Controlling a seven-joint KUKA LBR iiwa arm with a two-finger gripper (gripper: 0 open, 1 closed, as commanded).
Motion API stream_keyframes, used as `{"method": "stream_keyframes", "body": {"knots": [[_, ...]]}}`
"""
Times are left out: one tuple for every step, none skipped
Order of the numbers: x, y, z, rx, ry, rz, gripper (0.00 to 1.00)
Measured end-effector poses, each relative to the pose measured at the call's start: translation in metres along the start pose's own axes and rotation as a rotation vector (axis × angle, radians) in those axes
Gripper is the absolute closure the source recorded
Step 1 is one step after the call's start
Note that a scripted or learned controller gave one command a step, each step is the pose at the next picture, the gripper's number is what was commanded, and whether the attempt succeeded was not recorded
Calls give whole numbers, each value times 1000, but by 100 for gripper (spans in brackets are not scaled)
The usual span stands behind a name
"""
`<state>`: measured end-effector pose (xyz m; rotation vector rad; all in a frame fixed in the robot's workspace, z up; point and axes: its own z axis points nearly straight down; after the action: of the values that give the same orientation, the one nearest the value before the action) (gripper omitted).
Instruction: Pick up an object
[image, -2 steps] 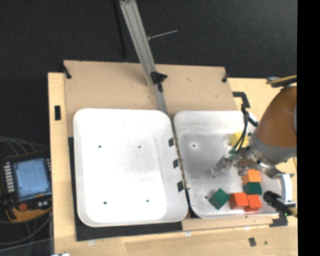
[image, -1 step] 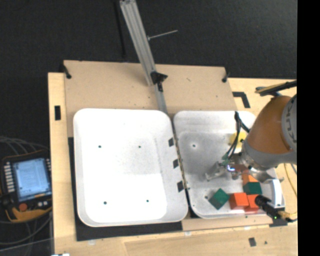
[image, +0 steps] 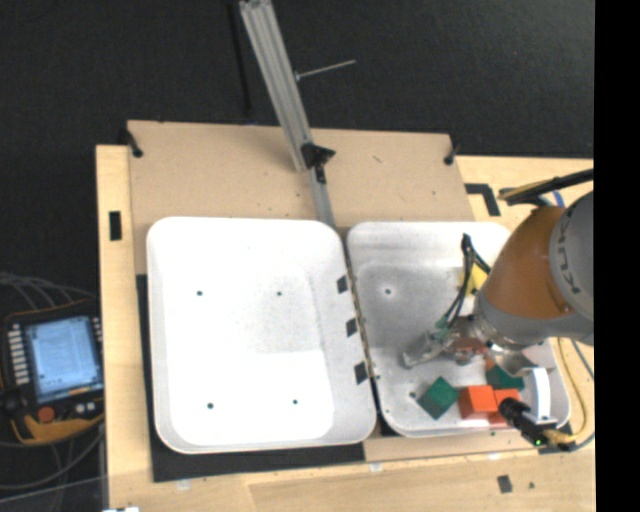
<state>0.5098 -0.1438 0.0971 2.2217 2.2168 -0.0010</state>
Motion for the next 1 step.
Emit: {"method": "stream_keyframes", "body": {"knots": [[-1, 1, -12, -5, 1, 8, 100]]}}
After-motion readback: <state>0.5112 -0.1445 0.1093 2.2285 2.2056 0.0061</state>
